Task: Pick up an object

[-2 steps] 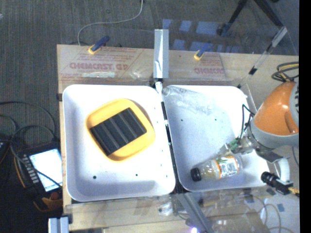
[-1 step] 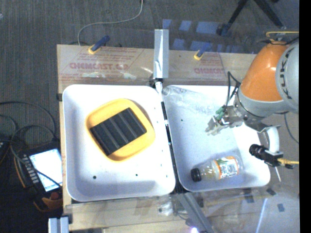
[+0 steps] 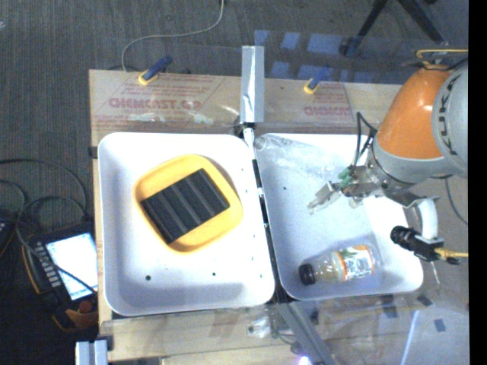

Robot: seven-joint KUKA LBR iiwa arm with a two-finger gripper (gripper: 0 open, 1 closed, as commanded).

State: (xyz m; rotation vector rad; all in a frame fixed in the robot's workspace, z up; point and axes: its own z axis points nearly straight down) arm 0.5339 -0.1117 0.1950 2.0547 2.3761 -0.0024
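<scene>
A yellow, rounded-square object (image 3: 189,203) with a black ridged top lies in the left bin (image 3: 122,280). In the right bin (image 3: 289,173), a small clear bottle (image 3: 340,264) with a dark cap and an orange label lies on its side near the front wall. My gripper (image 3: 323,192) hangs over the middle of the right bin, pointing left. It is open with nothing between its fingers. It is well above and behind the bottle, apart from it.
The arm's orange band and grey body (image 3: 418,131) cover the right bin's right side. A metal divider post (image 3: 252,82) stands behind the gap between the bins. Two clamps (image 3: 154,68) hold the board at the back.
</scene>
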